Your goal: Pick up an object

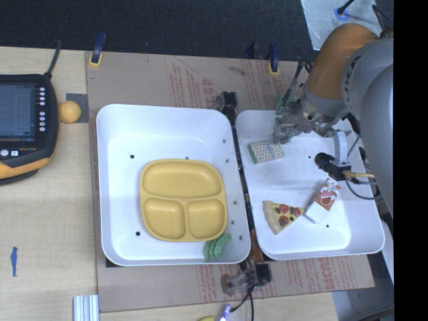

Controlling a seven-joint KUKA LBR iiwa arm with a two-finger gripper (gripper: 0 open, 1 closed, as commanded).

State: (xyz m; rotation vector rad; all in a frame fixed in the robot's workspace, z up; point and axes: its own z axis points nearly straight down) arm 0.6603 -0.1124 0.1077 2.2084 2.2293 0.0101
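— Well, starting at the left bin: yellow divided tray, green toy at its lower rim. Worth going for?

— Probably not. Better the right bin: green-edged sponge just beside the gripper, pizza slice and small carton further down.

— Gripper state?

— Cannot tell from above. Hovering over the bin's upper left, touching nothing clearly.

— Advice, then?

— Centre over the sponge, straddle its short sides, descend straight, close gently, lift slowly.

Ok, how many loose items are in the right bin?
3: a green-edged sponge at the upper left under the gripper, a pizza slice at the lower middle, a small carton beside it. The arm may hide more.
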